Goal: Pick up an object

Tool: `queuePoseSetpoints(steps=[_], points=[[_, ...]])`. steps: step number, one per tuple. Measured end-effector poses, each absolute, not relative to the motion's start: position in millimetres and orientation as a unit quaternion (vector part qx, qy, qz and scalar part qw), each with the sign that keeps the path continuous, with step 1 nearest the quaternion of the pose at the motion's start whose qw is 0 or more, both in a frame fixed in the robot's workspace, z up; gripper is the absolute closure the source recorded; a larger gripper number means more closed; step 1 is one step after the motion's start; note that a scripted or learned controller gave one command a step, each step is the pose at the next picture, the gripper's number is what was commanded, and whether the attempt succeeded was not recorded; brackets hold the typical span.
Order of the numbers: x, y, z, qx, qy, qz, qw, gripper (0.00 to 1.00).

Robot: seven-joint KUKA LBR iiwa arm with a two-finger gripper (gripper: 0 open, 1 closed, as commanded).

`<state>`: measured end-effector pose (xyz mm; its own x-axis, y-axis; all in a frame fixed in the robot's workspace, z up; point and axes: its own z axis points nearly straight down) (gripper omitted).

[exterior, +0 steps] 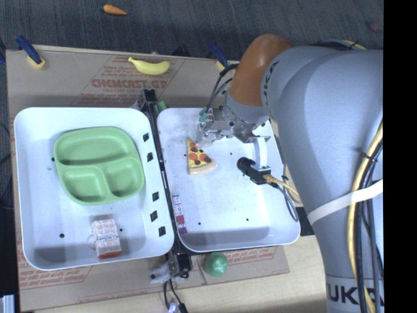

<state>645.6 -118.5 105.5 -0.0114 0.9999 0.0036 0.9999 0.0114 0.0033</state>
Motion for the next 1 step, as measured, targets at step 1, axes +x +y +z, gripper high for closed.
queuePoseSetpoints(steps=[1], points=[[627.6, -27.1, 193.0, -0.705, -0.709, -0.0009, 0.001, 1.0]])
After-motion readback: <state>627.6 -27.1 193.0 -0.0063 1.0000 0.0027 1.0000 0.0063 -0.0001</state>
